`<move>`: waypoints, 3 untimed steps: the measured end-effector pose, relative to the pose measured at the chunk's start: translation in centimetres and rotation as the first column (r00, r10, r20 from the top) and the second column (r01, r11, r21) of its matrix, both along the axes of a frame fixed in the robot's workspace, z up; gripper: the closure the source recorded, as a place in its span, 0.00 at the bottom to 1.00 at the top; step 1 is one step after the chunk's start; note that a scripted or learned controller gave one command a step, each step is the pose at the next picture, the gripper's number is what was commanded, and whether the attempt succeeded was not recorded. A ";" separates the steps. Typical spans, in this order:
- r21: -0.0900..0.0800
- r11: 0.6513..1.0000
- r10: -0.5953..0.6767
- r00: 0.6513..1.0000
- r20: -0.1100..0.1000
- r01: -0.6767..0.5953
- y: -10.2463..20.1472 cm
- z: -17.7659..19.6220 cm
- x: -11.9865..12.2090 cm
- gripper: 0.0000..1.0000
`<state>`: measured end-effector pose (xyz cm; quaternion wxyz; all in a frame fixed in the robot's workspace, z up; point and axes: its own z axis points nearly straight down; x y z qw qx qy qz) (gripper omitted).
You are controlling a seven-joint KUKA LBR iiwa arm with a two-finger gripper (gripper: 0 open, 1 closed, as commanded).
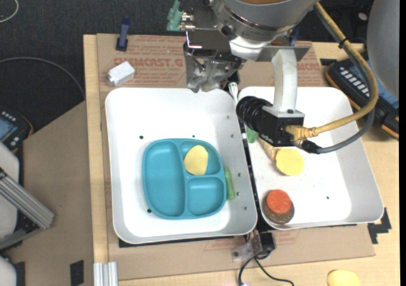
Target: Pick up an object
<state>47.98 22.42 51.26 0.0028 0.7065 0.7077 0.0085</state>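
The gripper (pixel 209 77) hangs over the 12 o'clock rim of the left bin (pixel 120 151). It is a dark metal tangle under the arm's bulk, and whether it is released or clenched on anything cannot be told. In that bin lies a blue divided tray (pixel 166 180). A yellow slice (pixel 196 160) sits in its compartment at 1 o'clock, and a thin green strip (pixel 229 185) lies along the tray's 3 o'clock edge, too narrow to identify. In the right bin (pixel 346 151), a yellow disc (pixel 291 163) rests near the centre, with a tan piece half hidden beneath its 10 o'clock side. An orange-topped round piece (pixel 278 203) sits against the 7 o'clock corner. On the tabletop (pixel 94 151), a small white block (pixel 120 73) lies at 11 o'clock of the left bin, apart from it. A pale yellow object (pixel 343 278) is cut off at the view's bottom edge.
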 end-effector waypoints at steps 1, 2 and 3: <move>-0.013 1.000 -0.007 1.000 -0.025 0.007 -4.5 -9.4 -0.1 1.00; -0.014 1.000 -0.012 0.999 -0.031 0.012 -11.9 -21.4 -0.2 1.00; -0.011 1.000 -0.005 0.999 -0.032 0.004 -12.3 -33.4 -0.4 1.00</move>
